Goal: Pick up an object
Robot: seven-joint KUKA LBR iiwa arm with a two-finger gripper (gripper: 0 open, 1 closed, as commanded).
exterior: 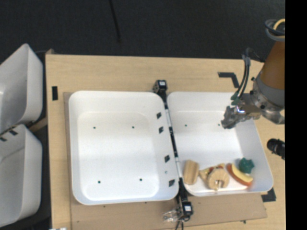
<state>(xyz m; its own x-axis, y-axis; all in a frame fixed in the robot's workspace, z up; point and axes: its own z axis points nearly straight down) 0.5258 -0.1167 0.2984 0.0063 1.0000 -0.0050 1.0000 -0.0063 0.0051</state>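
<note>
In the right bin [201, 104], several small objects lie along the near wall: a tan wooden block [190, 171], a tan wooden toy piece [216, 177], a red and yellow apple-slice shape [239, 174] and a small green piece [246, 164]. My gripper [230, 118] hangs over the right bin's far right part, well above and behind those objects. Nothing shows between its fingers.
The left bin [76, 143] sits beside the right one, with a black clip-studded divider [168, 138] where they meet. White boxes [17, 128] stand at the bench's left edge. A black bracket [229, 76] lies on the bench behind the right bin.
</note>
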